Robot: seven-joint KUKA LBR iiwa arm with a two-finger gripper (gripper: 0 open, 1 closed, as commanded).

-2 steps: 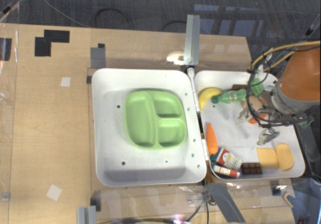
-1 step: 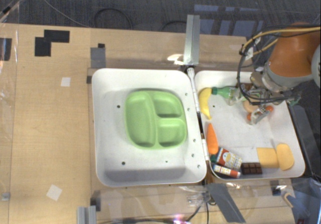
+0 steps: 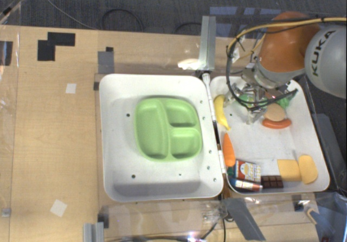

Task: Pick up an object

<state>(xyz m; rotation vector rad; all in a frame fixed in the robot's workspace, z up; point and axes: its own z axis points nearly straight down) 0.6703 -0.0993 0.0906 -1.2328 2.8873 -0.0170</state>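
The arm (image 3: pixel 303 45) reached in from the right and hung over the far part of the right bin (image 3: pixel 320 143), so the step in hand looked like the approach to a grasp, with nothing lifted yet. The gripper (image 3: pixel 259 104) sat low among cables, just beside a hot dog (image 3: pixel 276 118), and whether it was released or clenched I cannot tell, as wrist and wiring hid it.

The likeliest target was that hot dog: a tan rounded bun over a red-orange sausage, smooth and plastic-looking, lying near the bin's far middle. A green piece (image 3: pixel 286 97) showed just beyond it, too covered to name. The next move, by my judgement, called for a short drop straight over the bun, closing across its narrow side, since the curved glossy surface could slip out sideways.

Other candidates lay in the same bin: a yellow banana (image 3: pixel 219 112) along the left wall, an orange carrot (image 3: pixel 229 151) just nearer, a small printed box (image 3: pixel 248 170) and a dark chocolate bar (image 3: pixel 272 183) at the near edge, and a pale yellow cheese block (image 3: pixel 289 169) touching a rounded yellow piece (image 3: pixel 308 169).

The left bin (image 3: pixel 119 127) held a lime-green divided tray (image 3: pixel 167 128), matte, with rounded corners and three compartments.
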